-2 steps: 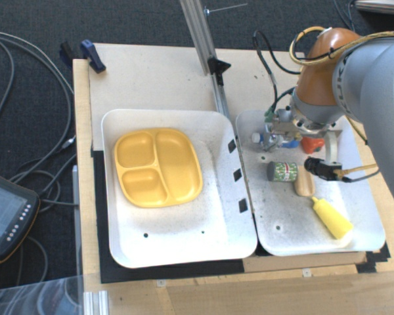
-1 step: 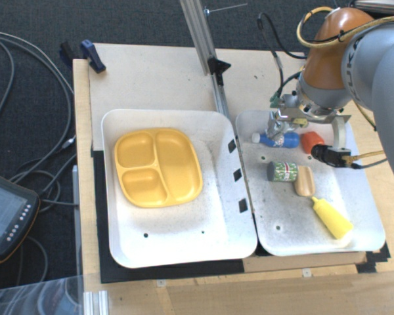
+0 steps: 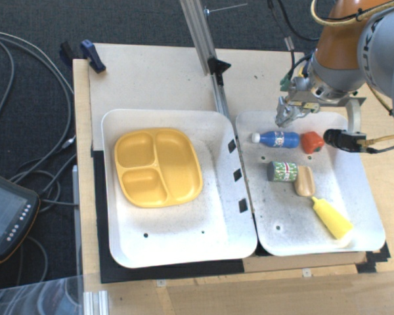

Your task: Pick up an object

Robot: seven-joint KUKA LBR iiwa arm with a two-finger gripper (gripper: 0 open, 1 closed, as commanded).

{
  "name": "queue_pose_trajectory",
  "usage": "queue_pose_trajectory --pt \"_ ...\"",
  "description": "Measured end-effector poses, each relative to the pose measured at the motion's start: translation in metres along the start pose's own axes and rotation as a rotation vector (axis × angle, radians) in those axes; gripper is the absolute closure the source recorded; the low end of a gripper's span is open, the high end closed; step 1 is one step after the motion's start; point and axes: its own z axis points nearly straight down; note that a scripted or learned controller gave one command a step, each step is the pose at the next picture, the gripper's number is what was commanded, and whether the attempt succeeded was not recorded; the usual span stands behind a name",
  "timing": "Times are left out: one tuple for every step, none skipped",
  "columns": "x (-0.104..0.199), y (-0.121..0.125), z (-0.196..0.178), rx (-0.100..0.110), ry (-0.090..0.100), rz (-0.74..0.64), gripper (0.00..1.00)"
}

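The two-finger gripper (image 3: 285, 115), its state not readable, hangs just above the small blue plastic bottle (image 3: 278, 138) lying in the right white bin (image 3: 368, 202); light, stiff, likely rolls, so grip across its middle

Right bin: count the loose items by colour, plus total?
Blue: 1, the bottle
Red: 1, the small red item
Green: 1, the can
Tan: 1, the wooden block
Yellow: 1, the squeeze bottle
Total: 5
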Motion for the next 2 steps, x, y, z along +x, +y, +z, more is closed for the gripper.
queue_pose_trajectory --pt "0.061 -0.010 0.000 0.010 0.004 -0.005 1.00" --pt "0.119 -0.016 -0.017 0.006 0.004 -0.006 1.00"
